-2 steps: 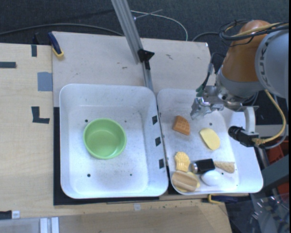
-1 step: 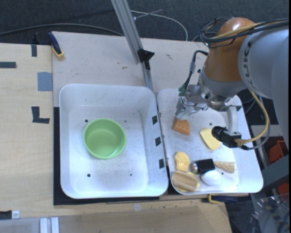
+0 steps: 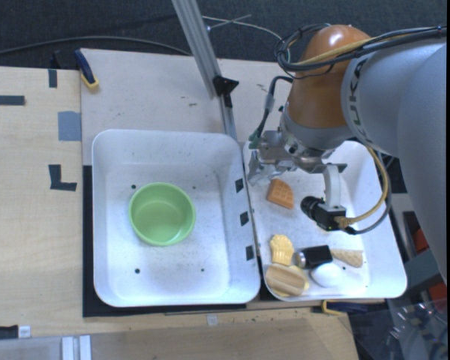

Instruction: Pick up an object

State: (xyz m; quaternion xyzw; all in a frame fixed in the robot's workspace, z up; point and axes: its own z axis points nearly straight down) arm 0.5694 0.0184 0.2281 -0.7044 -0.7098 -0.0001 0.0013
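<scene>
Overhead view of the bench. The left bin (image 3: pixel 109 201) holds a green bowl (image 3: pixel 162 214), upright near its centre. The right bin (image 3: pixel 386 265) holds the candidate objects — an orange waffle-like piece (image 3: pixel 280 194) toward the back, and a cluster along the front edge: a yellow corn-like item (image 3: pixel 281 249), a bread roll (image 3: pixel 286 280), a black-and-white object (image 3: pixel 321 265) and a tan wedge (image 3: pixel 349 258). The gripper (image 3: pixel 264 165) hangs low over the right bin's back-left corner, just beside the waffle piece; its finger spread cannot be made out, and nothing shows between the fingers.
</scene>
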